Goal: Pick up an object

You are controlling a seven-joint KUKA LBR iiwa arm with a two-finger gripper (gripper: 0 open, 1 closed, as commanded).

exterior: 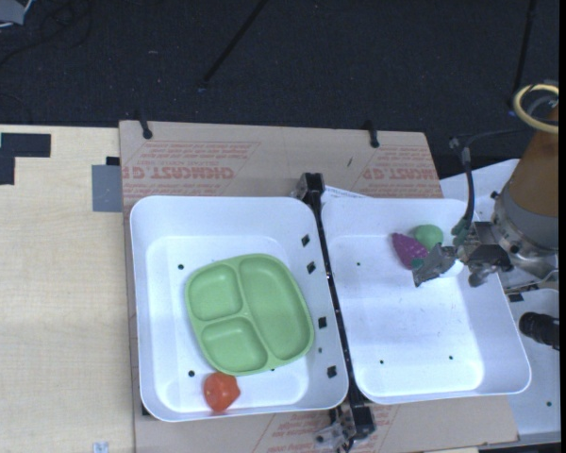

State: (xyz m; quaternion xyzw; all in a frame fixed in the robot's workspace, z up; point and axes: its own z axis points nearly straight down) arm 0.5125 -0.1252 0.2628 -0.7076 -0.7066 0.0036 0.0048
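A purple object (408,246) and a green ball-like object (427,235) lie touching each other at the back right of the right bin (424,366). My gripper (453,269) reaches in from the right, low over the bin floor just right of them. It is open, with nothing between its fingers. The left fingertip (428,268) sits right beside the purple object's lower edge. In the left bin (160,253) a green divided plate (250,311) lies flat, with a red-orange object (221,392) at the front wall.
A black divider clamp (325,291) runs between the two bins. The grey arm with its orange band (538,173) hangs over the right bin's right wall. Bare white floor takes up the middle and front of the right bin.
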